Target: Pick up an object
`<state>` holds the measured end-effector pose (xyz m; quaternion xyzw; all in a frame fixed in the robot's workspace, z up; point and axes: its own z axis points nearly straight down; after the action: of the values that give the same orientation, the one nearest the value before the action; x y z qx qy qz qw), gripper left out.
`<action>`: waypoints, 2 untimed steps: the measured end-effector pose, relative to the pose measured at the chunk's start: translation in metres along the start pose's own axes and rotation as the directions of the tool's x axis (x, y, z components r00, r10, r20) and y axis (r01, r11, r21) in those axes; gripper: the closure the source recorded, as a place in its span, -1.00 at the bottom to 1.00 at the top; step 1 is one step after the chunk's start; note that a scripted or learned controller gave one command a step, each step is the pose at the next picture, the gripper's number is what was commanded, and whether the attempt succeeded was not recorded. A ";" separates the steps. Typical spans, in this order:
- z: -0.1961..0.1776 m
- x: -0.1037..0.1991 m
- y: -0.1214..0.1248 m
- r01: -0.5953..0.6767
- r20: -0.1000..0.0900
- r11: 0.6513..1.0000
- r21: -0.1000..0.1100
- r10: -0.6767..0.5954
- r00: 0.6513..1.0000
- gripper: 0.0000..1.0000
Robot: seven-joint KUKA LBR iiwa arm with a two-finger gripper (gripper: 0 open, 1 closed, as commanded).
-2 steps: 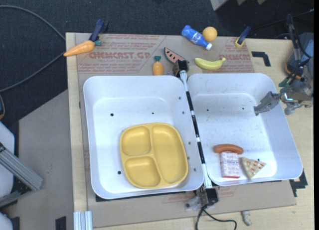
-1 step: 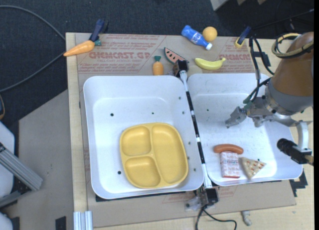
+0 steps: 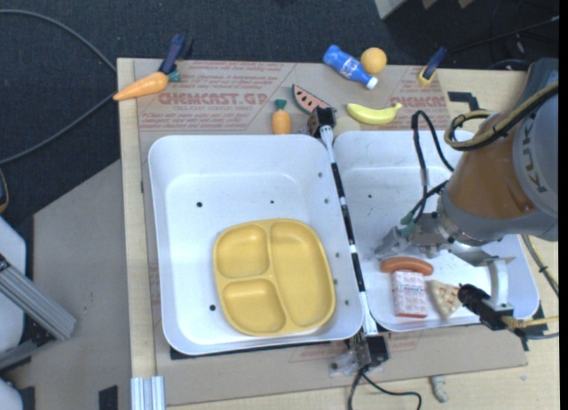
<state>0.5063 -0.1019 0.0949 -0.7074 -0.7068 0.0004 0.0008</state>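
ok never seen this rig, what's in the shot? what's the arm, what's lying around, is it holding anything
One fixed camera looks down at a slant on a bench with two shallow white bins. The grey and orange machine on the right is a robot arm; its gripper is down in the right bin, just above a toy sausage, a small red and white packet and a pizza slice. Nothing is visibly held. The left bin holds a yellow divided plate. Behind the bins lie toy carrots, a watermelon slice, a banana, a blue bottle and an orange.
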 end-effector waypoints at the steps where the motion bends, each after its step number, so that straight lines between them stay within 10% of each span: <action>1: -0.165 -0.092 0.052 0.000 0.003 1.000 -0.005 0.000 1.000 -1.00; 2: -0.135 -0.040 0.003 0.001 0.000 1.000 -0.002 -0.001 1.000 -1.00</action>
<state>0.5091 -0.1420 0.2298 -0.7069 -0.7074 -0.0003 -0.0001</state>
